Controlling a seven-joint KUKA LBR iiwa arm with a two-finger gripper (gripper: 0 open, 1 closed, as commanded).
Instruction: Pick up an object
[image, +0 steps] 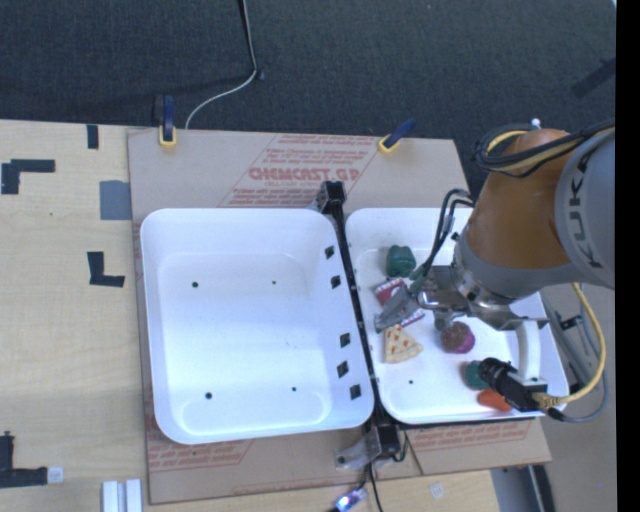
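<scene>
**Orange stub at the front rim, fingers low by the divider wall**

Orange stub (488, 401) lies closest, against the front rim of the right white bin (440, 412), with a small green lump (470, 372) just behind it. Further in sit a yellow pizza-slice wedge dotted red (402, 345), a dark purple ball (458, 338), a red-and-white piece (388, 291) and, towards the back, a dark green lump (400, 260). The left white bin (160, 300) shows only bare floor.

The grey fingers (392, 318) hang low near the right bin's left wall, spread apart with nothing between them. The red-and-white piece, the likeliest pick, is just beside them, and the wedge lies just on their other side. Closing here could nudge either piece away, catch both, or scrape the wall.
</scene>
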